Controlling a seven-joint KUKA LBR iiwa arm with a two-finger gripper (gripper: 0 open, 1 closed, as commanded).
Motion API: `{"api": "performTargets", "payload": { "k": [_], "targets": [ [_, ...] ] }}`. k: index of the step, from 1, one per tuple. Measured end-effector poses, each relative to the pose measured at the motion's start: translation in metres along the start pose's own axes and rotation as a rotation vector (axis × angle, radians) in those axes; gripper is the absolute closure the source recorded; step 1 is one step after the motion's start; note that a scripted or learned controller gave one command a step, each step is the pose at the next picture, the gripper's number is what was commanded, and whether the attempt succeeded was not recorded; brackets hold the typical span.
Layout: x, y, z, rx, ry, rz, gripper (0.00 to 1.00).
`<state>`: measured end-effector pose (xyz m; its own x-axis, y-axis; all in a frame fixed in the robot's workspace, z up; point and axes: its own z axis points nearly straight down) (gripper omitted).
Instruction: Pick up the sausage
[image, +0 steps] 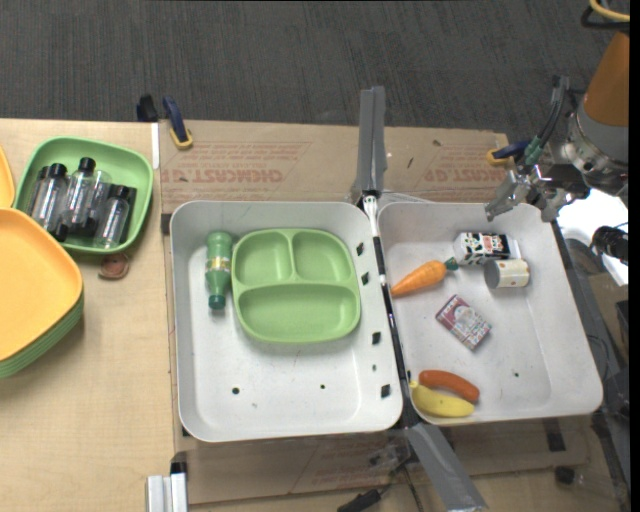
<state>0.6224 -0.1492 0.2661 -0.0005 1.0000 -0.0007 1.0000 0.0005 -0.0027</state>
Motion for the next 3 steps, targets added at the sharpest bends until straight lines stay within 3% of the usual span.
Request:
{"api": "performTargets", "payload": {
  "k": [1,2,3],
  "targets": [
    [-0.001,0.000,-0.008,0.001,-0.001,-0.001,1.00],
    [-0.038,-0.004,0.137,-0.017,-0.002,0.094,1.00],
    [-0.053,-0.011,0.146,-0.061,-0.004,-0.051,1.00]
  ]
}}
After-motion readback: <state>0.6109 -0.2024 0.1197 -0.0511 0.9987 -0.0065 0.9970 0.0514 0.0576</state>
